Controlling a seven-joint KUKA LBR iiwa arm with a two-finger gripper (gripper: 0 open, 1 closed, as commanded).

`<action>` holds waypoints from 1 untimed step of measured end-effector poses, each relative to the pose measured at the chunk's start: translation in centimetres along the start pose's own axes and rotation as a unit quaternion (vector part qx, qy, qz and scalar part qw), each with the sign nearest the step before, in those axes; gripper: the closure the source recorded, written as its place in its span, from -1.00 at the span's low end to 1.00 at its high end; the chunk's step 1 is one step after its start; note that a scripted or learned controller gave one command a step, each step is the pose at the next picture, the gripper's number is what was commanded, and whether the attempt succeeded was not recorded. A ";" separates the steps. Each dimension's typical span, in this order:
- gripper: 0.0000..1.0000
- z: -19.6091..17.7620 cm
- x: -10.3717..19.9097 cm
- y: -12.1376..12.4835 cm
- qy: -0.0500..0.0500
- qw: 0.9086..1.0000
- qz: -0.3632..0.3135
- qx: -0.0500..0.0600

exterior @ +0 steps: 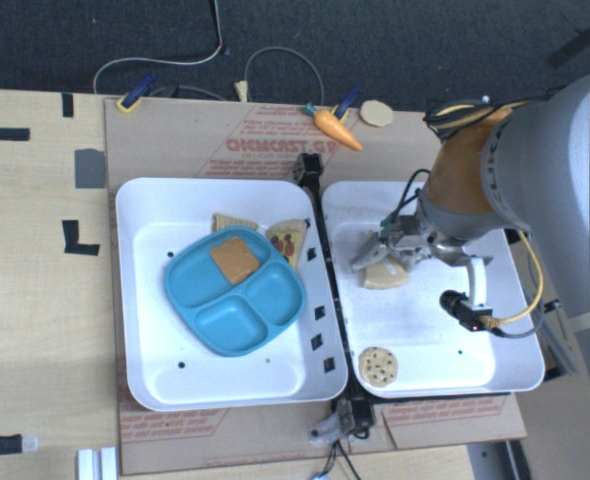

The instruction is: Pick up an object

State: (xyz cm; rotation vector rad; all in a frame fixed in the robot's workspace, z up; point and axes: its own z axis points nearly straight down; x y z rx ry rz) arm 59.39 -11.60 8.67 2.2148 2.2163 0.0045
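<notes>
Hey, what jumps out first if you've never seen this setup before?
The blue tray in the left bin, with a brown cracker in one compartment. Next, the grey arm reaching from the right, its gripper down over a pale food piece in the right bin. A toy carrot lies beyond the bins.

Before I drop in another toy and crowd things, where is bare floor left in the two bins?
Left bin: bare along the near edge, below the blue plate. Right bin: bare between the pale piece and the cookie. Crowded around the gripper.
</notes>
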 end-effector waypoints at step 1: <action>1.00 -1.0 0.0 0.1 0.000 1.000 0.000 0.001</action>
